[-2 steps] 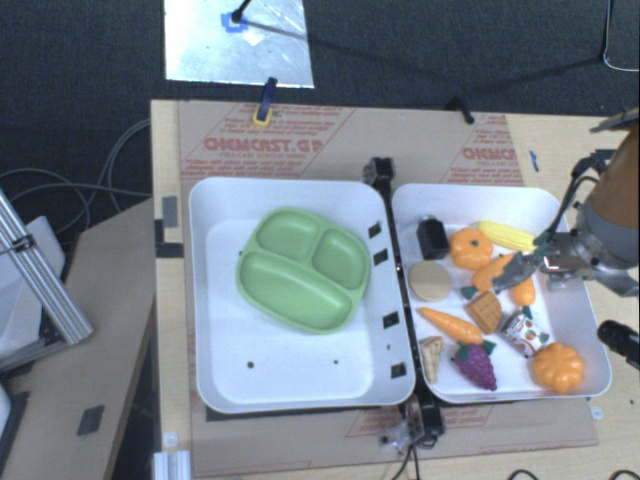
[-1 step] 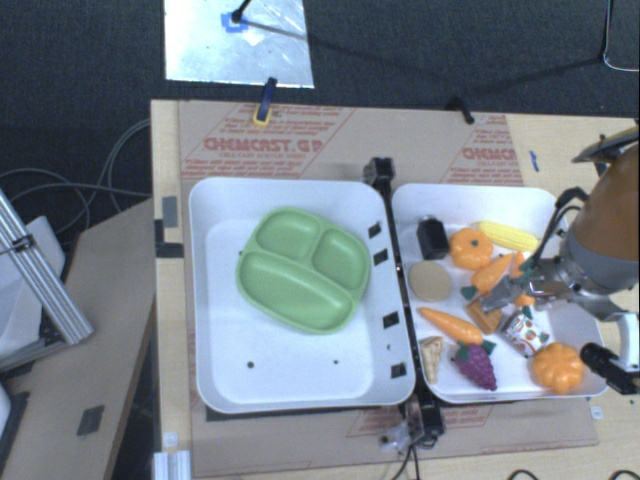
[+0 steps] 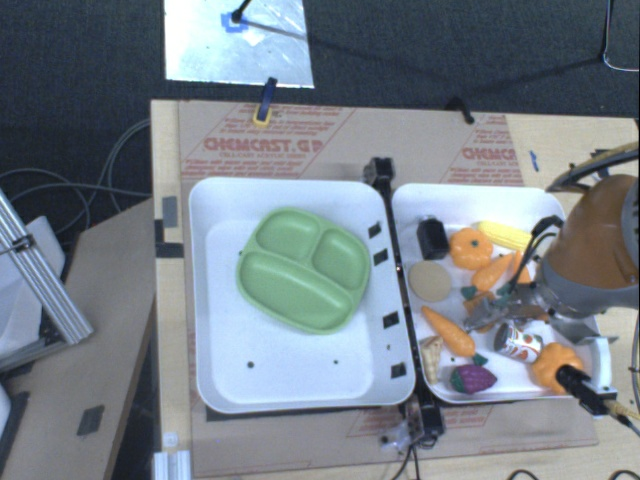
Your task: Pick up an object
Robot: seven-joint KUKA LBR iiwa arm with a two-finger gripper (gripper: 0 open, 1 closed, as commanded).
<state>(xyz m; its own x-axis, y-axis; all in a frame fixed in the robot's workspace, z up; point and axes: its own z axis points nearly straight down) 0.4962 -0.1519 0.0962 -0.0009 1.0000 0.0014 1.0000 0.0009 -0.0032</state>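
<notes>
The left bin holds a green divided plate with three compartments, lying in its far half. The right bin is crowded: a black block at the far left, a round tan disc beside it, an orange pumpkin-like toy, a yellow corn cob, a carrot lying slantwise, a purple grape cluster near the front wall, a small red-and-white can and an orange fruit at the near right. The pincer reaches low into this bin, between the carrot and the can; whether it is spread or pinching anything cannot be told.
</notes>
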